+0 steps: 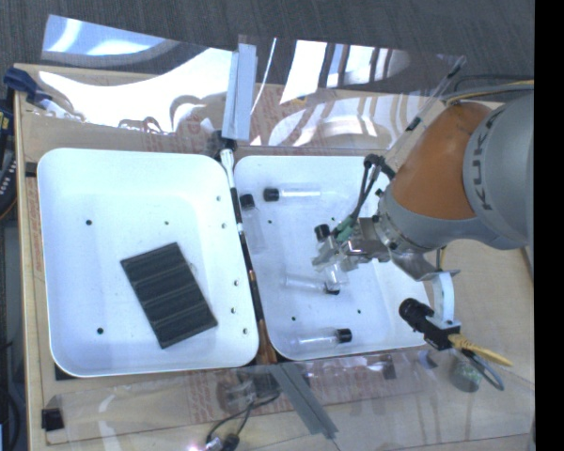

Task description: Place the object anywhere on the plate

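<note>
three clear tubes [301, 194] in right bin [263, 280], one dark plate [168, 294] left; hand [336, 263] state unclear

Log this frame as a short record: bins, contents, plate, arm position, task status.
left bin: shallow white bin holding a dark ribbed rectangular plate, lying flat at a tilt
right bin: shallow white bin holding clear plastic tubes with black caps, one near the back, one near the front
arm: hand low over the right bin's middle, by a third tube
task status: nothing on the plate yet
</note>
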You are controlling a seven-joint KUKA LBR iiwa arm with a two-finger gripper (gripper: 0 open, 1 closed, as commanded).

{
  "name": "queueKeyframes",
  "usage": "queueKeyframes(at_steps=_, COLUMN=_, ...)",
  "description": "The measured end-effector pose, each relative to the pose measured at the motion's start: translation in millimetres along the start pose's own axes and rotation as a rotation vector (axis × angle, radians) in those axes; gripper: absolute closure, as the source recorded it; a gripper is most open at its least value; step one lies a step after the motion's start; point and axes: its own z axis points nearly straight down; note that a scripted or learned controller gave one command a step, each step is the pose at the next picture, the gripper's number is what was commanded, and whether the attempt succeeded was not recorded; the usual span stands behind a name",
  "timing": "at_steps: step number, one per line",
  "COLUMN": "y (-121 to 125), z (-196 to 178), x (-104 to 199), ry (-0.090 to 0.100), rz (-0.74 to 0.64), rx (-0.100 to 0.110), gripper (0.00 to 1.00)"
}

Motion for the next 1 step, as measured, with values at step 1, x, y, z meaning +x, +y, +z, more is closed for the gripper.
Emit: queueKeyframes(at_steps=1, y=-19.7, z=16.1, x=101.8, ry=0.002, rz=-0.21, rx=0.005, gripper=1.0)
